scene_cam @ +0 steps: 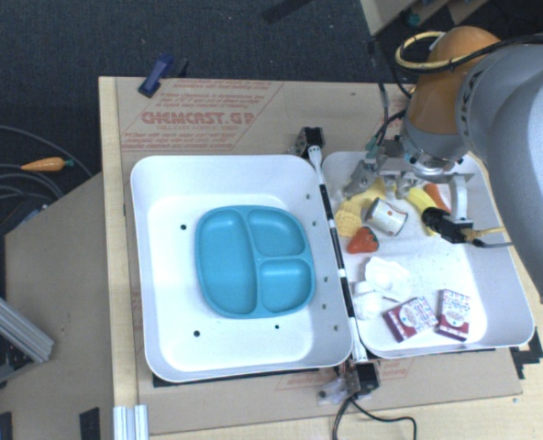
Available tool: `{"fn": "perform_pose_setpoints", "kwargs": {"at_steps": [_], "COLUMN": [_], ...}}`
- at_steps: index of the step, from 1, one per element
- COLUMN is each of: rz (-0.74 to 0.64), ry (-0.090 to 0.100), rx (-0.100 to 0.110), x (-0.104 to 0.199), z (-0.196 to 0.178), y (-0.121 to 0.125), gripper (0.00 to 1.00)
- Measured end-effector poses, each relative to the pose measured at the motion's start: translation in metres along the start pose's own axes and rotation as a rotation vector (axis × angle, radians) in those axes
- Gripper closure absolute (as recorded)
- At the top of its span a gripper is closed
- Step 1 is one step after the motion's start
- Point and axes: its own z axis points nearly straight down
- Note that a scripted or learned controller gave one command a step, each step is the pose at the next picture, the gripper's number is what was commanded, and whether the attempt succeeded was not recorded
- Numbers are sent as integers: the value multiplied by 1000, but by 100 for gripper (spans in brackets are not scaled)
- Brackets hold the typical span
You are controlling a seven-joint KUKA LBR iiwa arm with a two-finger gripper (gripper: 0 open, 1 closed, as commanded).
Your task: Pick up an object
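— White plastic, twice over: two shallow bins side by side on a brown counter [207, 108].
— What is in the left bin [161, 337]?
— A blue divided plate [253, 259], lying flat near its middle.
— And the right bin [505, 305]?
— The loose things to pick from. In its upper part, a yellow piece [352, 216] lies by the left wall, with a small white cylinder [386, 215] just to its right and a red-orange piece [363, 241] just below the two. An orange piece [430, 196] lies right of the cylinder. Lower down is a crumpled white lump [382, 278]. Near the bottom edge, a dark red packet [411, 317] lies beside a second packet [453, 312].
— Where is the arm?
— The grey arm [519, 108], with its orange band, comes in from the upper right of the frame. Its pincer [407, 181] sits over the upper part of the right bin, just above the white cylinder in the frame.
— Is it gripping?
— I cannot tell whether the pincer is wide, narrow or holding anything.
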Motion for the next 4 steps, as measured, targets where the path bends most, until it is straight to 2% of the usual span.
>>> {"fn": "perform_pose_setpoints", "kwargs": {"at_steps": [1,2,3,4], "rz": [0,0,0,-2], "ry": [-1,-1,2,0], "rx": [-3,-2,-9,-9], "x": [0,0,-1,-1], "z": [-11,-10,10,-2], "y": [1,0,2,3], "gripper": [100,0,0,100]}}
